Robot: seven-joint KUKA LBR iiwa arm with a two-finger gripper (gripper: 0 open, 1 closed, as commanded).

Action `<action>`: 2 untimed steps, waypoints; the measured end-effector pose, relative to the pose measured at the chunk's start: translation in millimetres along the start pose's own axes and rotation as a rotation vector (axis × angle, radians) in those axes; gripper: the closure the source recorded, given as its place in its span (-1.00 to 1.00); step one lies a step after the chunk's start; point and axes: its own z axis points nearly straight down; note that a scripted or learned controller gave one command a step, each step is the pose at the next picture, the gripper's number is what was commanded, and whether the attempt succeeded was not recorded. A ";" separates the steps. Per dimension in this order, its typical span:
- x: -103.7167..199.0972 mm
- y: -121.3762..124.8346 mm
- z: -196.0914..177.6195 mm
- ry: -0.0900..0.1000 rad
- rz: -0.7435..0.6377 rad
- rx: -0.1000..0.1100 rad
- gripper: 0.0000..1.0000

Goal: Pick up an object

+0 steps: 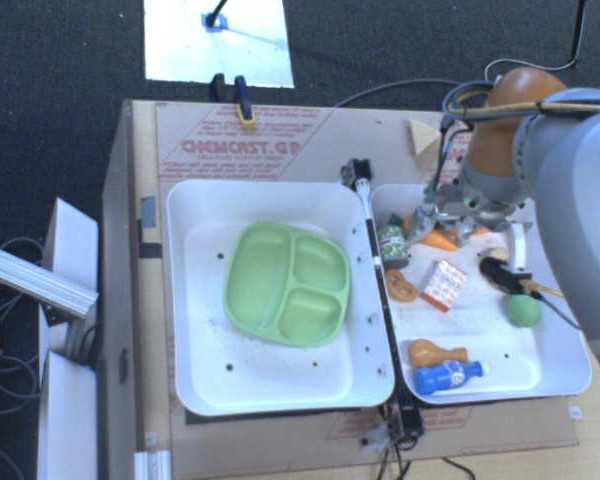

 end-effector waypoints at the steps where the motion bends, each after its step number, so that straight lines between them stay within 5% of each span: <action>1: -5.5 -7.2 -0.6 0.009 -0.008 -0.023 -1.00; 2: 1.5 0.0 -0.6 -0.003 0.001 -0.001 -1.00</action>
